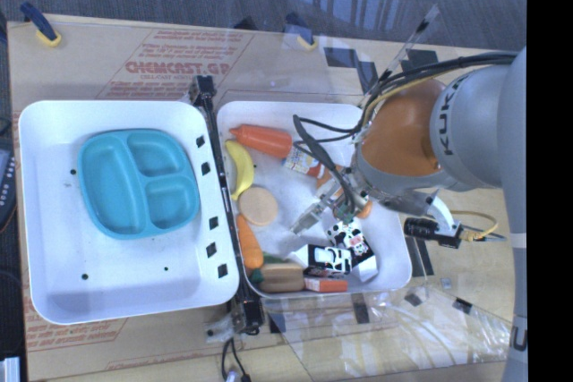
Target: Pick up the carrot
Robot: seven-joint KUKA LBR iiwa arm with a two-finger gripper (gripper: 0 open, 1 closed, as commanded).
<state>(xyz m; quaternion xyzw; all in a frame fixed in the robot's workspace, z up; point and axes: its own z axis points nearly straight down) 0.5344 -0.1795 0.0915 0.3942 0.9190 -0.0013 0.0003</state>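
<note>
Item, nearest the lens: arm [448,134], grey with orange band, reaching over the right bin [394,259].

Item: gripper [333,203], low near bin centre; fingers look slightly parted, nothing between them.

Item: carrot [250,243], at the gripper's eight o'clock, along the left wall, above a brown block [282,277].

Item: banana [238,167] and tan disc [260,206], ten o'clock.

Item: blue divided plate [139,182], left bin [54,130].

I'd shift toward eight o'clock, align the fingers across the carrot's width, and descend clear of the wall.

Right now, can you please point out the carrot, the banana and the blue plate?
carrot [250,243], camera view, middle of its orange body.
banana [239,167], camera view, middle of its yellow curve.
blue plate [100,215], camera view, lower left rim of the divided plate.
</note>
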